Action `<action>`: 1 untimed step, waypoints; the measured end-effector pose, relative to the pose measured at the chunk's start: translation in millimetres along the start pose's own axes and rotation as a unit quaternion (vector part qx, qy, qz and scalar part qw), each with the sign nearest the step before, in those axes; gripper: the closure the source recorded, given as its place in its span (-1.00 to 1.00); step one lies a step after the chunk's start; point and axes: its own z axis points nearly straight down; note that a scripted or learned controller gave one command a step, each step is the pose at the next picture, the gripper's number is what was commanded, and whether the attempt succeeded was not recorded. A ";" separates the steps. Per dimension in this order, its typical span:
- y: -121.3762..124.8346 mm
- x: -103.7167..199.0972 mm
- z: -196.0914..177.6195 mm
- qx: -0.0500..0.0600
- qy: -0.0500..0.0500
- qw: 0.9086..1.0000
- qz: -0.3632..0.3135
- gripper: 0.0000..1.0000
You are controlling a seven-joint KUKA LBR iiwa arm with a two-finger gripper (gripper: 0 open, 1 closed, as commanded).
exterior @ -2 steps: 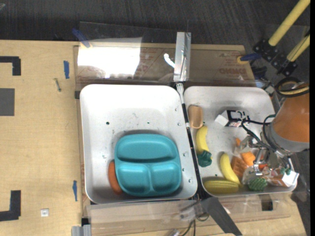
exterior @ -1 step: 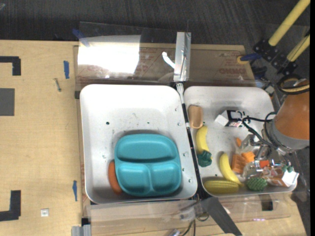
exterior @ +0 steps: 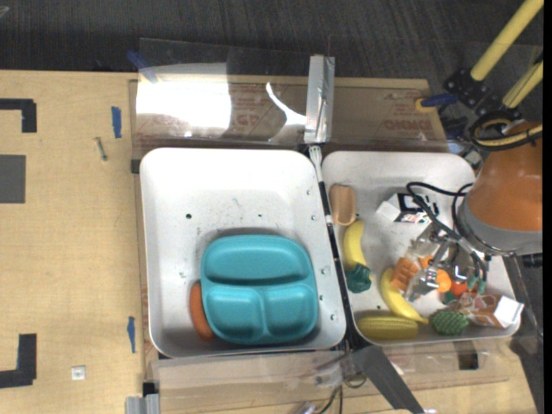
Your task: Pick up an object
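My gripper [exterior: 438,272] is low in the right bin [exterior: 379,169], over a cluster of small toys near its front right corner. Under and beside it lie an orange piece [exterior: 404,276], a small orange-and-red piece [exterior: 455,288] and a green bumpy toy [exterior: 448,321]. A curved yellow banana [exterior: 398,302] lies just left of the gripper, and a second banana [exterior: 354,241] lies along the bin's left wall. The metal parts blend with the clutter, so nothing can be seen held.
The left bin [exterior: 224,179] holds a teal divided plate [exterior: 259,288] with an orange object [exterior: 198,310] tucked under its left edge. The right bin also has a tan block [exterior: 342,203], a small teal toy [exterior: 357,277] and a yellow oblong toy [exterior: 386,326].
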 end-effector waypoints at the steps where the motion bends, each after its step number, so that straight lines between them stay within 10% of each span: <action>1: 5.6 -3.8 -114.3 0.000 -0.004 1.000 -0.001 1.00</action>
